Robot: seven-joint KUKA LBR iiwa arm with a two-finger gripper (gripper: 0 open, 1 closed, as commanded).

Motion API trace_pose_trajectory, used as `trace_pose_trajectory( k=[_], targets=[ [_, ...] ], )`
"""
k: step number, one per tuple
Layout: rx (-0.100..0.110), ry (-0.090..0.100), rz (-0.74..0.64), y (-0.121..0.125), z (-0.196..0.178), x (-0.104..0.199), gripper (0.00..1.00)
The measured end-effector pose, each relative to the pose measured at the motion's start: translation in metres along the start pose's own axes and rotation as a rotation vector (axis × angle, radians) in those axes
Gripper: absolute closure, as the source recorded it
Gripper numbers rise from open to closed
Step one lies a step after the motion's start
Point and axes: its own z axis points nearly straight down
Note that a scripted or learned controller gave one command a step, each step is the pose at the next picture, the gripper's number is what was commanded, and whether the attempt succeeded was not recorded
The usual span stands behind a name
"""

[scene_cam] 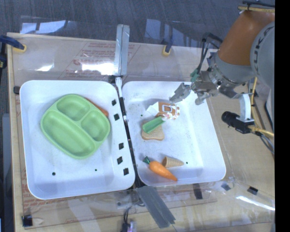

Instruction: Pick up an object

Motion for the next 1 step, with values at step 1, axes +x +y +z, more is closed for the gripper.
trace_pose_trajectory(
  k=[1],
  targets=[
    [0.0, 0.001, 0.062, -0.0008, 0.0982, -0.017, 0.0]
  ],
)
